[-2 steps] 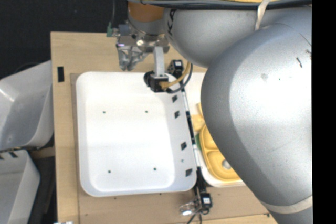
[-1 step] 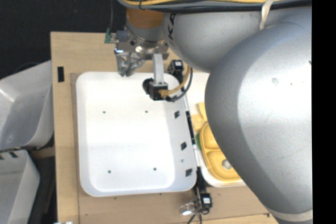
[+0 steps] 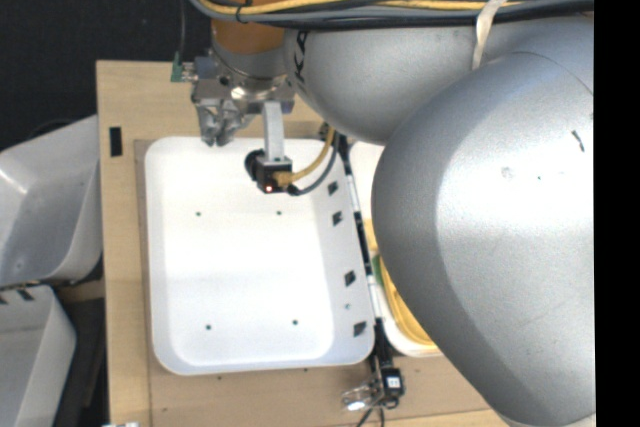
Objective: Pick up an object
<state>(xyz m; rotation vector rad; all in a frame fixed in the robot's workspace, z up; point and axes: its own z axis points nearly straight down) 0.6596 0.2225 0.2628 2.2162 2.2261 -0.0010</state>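
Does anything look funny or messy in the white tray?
Nothing stands out. The white bin sits flat and square on the wooden bench, with no spill or damage showing. The gripper hangs over the bin's far edge.

Second shallow white plastic bin (image 3: 400,340) largely hidden beneath grey arm (image 3: 500,215); pincer (image 3: 218,130) finger state indeterminable.

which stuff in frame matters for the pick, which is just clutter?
Job:
gripper, poised over the far rim of the left white bin
no pickable object visible in that bin's open floor

Lying about:
right bin, mostly hidden under the arm
wooden bench
cable clip at front edge
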